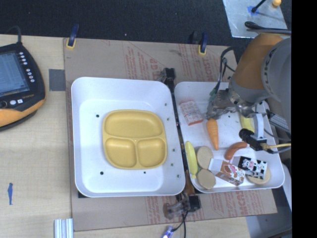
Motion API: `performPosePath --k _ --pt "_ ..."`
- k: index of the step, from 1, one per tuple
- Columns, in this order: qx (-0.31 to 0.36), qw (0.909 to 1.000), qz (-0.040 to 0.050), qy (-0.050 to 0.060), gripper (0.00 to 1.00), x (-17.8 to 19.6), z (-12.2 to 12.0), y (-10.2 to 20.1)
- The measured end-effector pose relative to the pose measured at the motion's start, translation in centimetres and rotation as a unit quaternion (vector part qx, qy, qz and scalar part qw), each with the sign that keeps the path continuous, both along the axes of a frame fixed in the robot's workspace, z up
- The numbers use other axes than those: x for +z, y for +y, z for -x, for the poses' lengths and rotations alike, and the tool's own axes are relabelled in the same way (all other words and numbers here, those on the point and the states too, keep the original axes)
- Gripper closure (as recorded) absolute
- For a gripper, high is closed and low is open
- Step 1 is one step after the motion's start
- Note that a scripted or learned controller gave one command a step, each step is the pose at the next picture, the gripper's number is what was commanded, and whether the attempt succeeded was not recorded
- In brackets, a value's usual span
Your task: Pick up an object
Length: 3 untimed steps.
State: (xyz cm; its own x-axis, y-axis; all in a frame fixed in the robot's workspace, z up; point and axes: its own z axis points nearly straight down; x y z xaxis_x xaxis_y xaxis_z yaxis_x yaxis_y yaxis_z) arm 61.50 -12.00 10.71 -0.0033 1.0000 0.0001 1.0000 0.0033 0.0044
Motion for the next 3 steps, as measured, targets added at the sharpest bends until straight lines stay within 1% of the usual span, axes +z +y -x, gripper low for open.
performPosePath --k 1,2,3 --pt "0.000 1.0000 -0.0006 0.003 1.00 8.5 4.2 5.6" --pt "0.000 1.0000 -0.0004 0.003 1.00 12.9 5.5 9.5" --pt "0.000 1.0000 -0.0004 0.003 1.00 13.2 3.2 13.0"
